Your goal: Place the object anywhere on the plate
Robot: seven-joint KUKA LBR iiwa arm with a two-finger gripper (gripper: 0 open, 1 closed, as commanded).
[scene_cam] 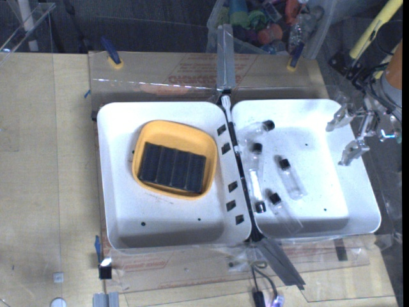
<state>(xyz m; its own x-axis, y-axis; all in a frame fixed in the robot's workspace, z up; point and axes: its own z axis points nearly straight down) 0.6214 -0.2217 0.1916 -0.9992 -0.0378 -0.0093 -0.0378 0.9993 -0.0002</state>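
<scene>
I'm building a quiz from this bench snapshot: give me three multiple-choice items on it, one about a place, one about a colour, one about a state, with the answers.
1. Where does the plate sit?
A. In the left bin
B. In the right bin
C. On the bench outside both bins

2. What colour is the plate?
A. Green
B. Yellow
C. Red

3. What is the state of the dark ridged object?
A. Hanging from the gripper
B. Lying in the right bin among the clear vials
C. Lying flat on the plate

Answers:
1. A, since the plate rests on the floor of the left bin.
2. B, since its rim and raised sides are yellow.
3. C, since the dark object lies inside the plate's rim, while the gripper is over the right bin's far edge, well apart from it.
</scene>
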